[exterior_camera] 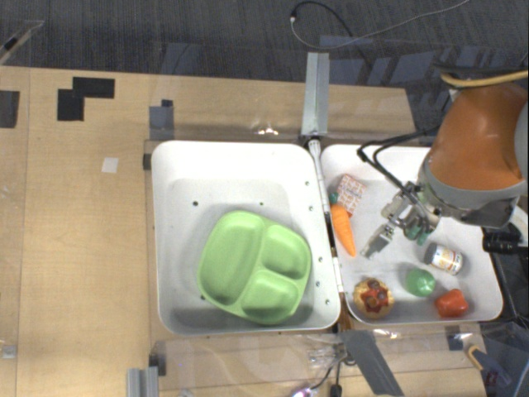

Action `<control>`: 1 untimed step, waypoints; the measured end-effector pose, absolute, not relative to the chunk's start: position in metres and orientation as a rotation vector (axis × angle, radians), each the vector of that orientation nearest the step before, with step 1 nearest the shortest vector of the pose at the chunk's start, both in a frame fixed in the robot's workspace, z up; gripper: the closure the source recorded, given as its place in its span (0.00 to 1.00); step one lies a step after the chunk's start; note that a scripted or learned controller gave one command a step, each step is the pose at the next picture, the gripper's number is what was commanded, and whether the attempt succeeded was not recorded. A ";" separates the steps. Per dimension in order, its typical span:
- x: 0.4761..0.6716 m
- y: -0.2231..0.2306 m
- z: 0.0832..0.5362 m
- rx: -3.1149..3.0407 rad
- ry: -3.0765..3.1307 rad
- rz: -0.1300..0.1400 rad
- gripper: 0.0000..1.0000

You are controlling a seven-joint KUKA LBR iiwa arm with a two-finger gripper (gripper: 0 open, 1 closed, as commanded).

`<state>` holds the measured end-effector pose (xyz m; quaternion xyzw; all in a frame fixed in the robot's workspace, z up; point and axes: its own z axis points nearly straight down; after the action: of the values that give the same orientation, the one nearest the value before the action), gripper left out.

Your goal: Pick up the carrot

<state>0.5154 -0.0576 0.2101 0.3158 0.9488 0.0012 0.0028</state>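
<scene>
Though tilted, carrot (342, 230) tip down-right.

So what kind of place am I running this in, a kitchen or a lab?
Most likely a robot lab test bench, not a kitchen: two white bins bolted into a metal frame on a wooden bench, toy food like the carrot, and loose cable on the carpet.

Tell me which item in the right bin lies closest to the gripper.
The carrot, the orange one along the bin's left wall; the gripper hangs just to its right. The green item and jar sit farther off.
</scene>
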 end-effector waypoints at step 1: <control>0.586 -0.088 0.337 1.174 2.903 0.004 0.00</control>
<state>0.5862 -0.0876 0.3365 0.3748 0.9271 0.0013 0.0052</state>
